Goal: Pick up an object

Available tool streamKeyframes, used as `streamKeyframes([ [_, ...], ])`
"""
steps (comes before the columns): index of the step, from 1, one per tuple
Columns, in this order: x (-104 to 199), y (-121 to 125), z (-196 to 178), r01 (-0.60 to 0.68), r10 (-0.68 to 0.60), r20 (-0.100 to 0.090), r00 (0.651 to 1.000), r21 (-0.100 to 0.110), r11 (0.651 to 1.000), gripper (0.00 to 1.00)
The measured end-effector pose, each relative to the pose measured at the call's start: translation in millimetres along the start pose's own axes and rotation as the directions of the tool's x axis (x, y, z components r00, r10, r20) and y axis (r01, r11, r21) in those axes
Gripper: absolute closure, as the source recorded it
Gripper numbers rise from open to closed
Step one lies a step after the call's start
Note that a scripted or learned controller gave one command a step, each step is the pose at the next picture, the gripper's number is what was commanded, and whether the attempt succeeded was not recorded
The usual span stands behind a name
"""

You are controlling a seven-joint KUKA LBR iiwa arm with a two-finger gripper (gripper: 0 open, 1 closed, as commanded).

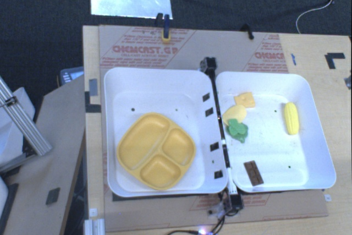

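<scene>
We judge the pick has not yet begun, so the step in hand is choosing a target and coming down on it cleanly. The arm enters from the right, which makes the right-hand shallow white bin the nearer one for the gripper. In it, the small yellow plastic corn cob lies closest to the arm's side and well apart from everything else. We would take that one. It lies with its long axis running up and down the bin, so we would close across its narrow width, centred along its length, and descend straight down so that it does not roll away.

Farther from the arm's side, against the divider, sits a cluster: a flat yellow-orange wedge, a pale yellow rounded piece and a green leafy toy touching or nearly touching one another. Grasping there risks nudging neighbours. The flat brown rectangular bar lies alone but looks thin and hard to get under.

Farthest of all, the left-hand white bin holds a yellow three-compartment plastic plate, which looks too wide for a two-finger grasp.

As for the gripper, we cannot tell how far open it is, nor whether it holds or touches anything.
</scene>
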State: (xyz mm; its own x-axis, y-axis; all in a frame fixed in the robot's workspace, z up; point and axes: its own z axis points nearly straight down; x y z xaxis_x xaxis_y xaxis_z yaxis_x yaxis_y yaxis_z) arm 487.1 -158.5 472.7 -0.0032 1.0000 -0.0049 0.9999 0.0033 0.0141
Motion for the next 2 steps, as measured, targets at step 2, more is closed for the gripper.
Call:
streamKeyframes([
  [2,-51.1,-0.4,-62.3,-0.006,0.006,-0.001,1.0,0.01,1.0,1.0],
])
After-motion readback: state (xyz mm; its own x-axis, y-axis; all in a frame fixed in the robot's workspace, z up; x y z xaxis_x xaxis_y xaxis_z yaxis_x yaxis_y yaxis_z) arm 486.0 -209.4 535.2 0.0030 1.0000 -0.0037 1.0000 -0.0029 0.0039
